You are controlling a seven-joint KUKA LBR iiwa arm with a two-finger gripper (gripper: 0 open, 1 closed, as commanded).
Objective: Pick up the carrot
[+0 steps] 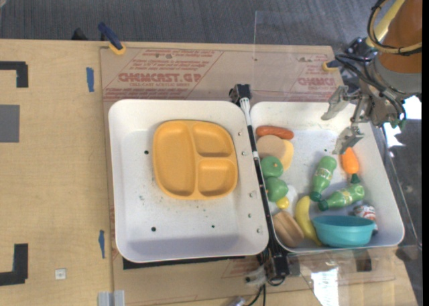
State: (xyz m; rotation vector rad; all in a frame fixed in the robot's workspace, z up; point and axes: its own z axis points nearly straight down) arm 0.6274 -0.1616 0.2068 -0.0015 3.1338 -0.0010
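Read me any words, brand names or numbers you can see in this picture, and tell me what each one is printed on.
"CHEMCAST GP", in red, on the clear sheet's paper backing behind the left bin.
A second red imprint of the same kind on the backing behind the right bin, cut off by the arm, not readable in full.
Small red lines above each imprint: too small to read.
Label on the can by the blue bowl: too blurred to read.

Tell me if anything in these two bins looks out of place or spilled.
Nothing looks spilled or damaged. The toy food lies jumbled in the right bin, two green bottles tipped on their sides, the carrot below the claw. The yellow divided plate sits slightly askew in the left bin.
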